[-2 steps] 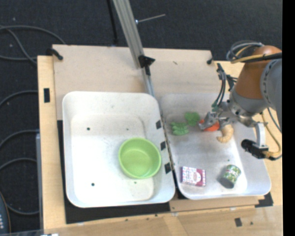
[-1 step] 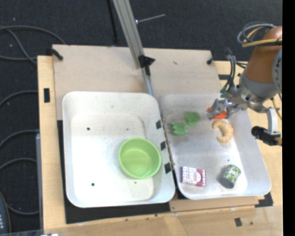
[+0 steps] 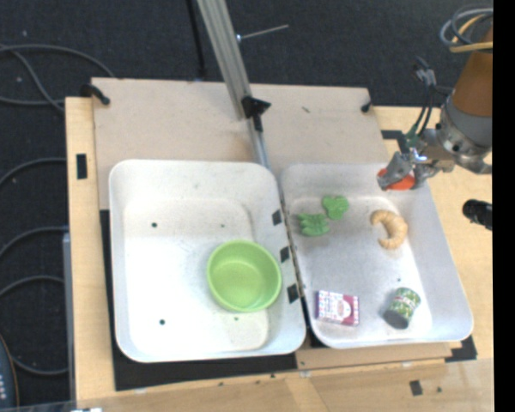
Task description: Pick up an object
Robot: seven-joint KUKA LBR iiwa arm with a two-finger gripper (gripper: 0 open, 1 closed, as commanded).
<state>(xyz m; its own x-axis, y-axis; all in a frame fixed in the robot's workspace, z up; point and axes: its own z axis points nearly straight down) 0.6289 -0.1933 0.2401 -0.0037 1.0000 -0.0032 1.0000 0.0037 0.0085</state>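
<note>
Grey arm with orange band reaching in from the right, wrist angled down-left, gripper (image 3: 401,175) hanging over the upper right corner of the right bin (image 3: 442,256)

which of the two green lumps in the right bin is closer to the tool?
The upper-right green lump, sitting nearer the tool at the right bin's top right corner. The other green lump lies lower left, beside the divider.
</note>
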